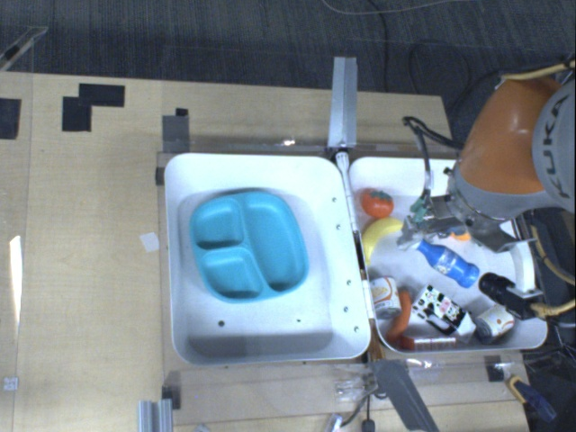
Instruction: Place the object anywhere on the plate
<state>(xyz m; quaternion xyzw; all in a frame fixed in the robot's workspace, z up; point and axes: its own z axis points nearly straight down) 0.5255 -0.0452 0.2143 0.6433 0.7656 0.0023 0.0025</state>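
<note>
Left bin point(184, 331): blue divided plate point(248, 244). Right bin point(531, 331): tomato point(377, 202), yellow fruit point(381, 234), blue bottle point(447, 262), probably light, stiff, slippery, best gripped mid-body. Gripper point(423, 219) hangs just beside the bottle's far-left end; its opening cannot be judged.

Two shallow white plastic bins sit side by side on a light wooden bench point(81, 268): the left bin point(193, 331) and the right bin point(531, 336). A grey metal post point(344, 97) stands behind their junction. Black square markers point(90, 104) lie on the bench's far left. A thin black cable point(387, 12) crosses the dark floor beyond.
</note>
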